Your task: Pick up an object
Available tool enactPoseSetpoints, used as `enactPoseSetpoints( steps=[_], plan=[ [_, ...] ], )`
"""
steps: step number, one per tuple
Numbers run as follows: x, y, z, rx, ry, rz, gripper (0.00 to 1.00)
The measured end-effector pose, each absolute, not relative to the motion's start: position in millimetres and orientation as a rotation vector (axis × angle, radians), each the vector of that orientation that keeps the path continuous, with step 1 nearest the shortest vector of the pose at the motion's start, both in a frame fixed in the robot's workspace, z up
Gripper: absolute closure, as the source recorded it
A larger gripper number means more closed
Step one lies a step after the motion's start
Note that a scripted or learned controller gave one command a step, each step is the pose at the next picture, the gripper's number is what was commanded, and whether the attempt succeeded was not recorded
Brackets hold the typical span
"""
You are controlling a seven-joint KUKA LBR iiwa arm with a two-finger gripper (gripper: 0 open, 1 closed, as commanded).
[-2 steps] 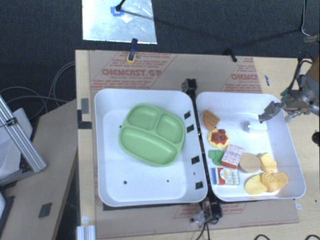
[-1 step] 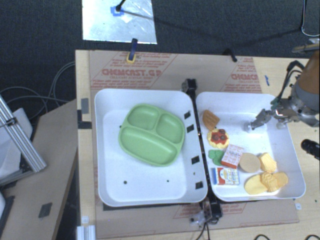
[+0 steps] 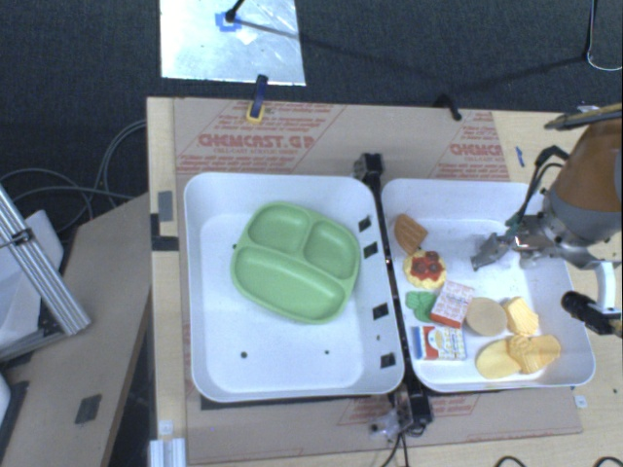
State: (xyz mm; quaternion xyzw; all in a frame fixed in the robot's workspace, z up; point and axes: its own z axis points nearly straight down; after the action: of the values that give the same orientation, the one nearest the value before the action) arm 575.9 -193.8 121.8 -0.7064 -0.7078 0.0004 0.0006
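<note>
The right bin holds a cluster of toy food: a brown bread piece, a red and yellow pizza piece, a green leaf, a red and white carton, a flat printed packet, a tan round cookie, a yellow cheese block and yellow chips. My gripper hangs low over the right bin, right of the pizza piece and above the cookie. Nothing shows between its fingers.
The left bin carries a green divided plate. A black divider with clips runs between the bins. The orange and grey arm enters from the right over the bin's far right corner.
</note>
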Motion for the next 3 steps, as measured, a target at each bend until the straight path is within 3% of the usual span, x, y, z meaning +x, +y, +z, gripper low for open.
enactPoseSetpoints(
  steps=[1, 2, 3],
  plan=[
    [576.0, -193, 82, -2.218, -2.222, 0.001, 0.0],
    [577.6, -194, 96, -2.223, -2.226, -0.004, 1.0],
    [577.8, -204, 149, -2.225, -2.226, -0.004, 1.0]
  ],
)
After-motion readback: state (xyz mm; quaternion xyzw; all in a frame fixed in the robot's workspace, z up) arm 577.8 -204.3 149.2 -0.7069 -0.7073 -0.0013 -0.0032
